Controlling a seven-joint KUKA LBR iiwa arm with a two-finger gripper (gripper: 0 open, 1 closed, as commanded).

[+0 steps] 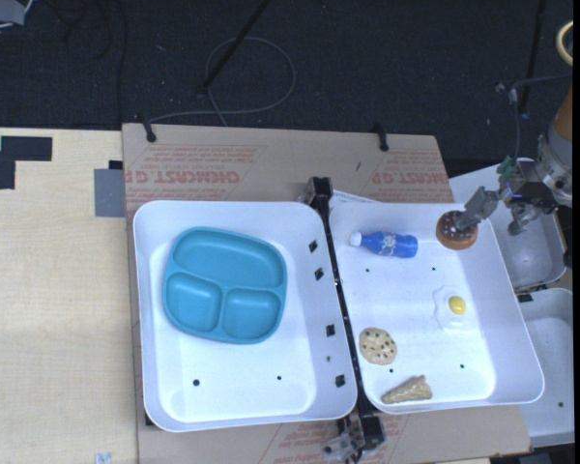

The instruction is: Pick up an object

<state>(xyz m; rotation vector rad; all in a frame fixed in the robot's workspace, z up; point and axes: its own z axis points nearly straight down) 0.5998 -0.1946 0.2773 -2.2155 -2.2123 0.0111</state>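
Note:
My gripper [489, 223] hangs over the far right corner of the right bin [507, 288], its two fingers spread open with nothing between them. Its left fingertip sits right at a brown chocolate donut [454, 232], touching or just above it. A blue bottle [387, 245] with a white label lies on its side to the donut's left. Further forward in the same bin are a fried egg [452, 307], a round cookie [377, 345] and a tan wedge-shaped cone [408, 390].
The left bin [174, 385] holds a blue divided plate [225, 285]. A black divider [334, 298] runs between the bins. Cardboard [271, 162] lies beneath and behind them. Cables trail across the dark floor at the back.

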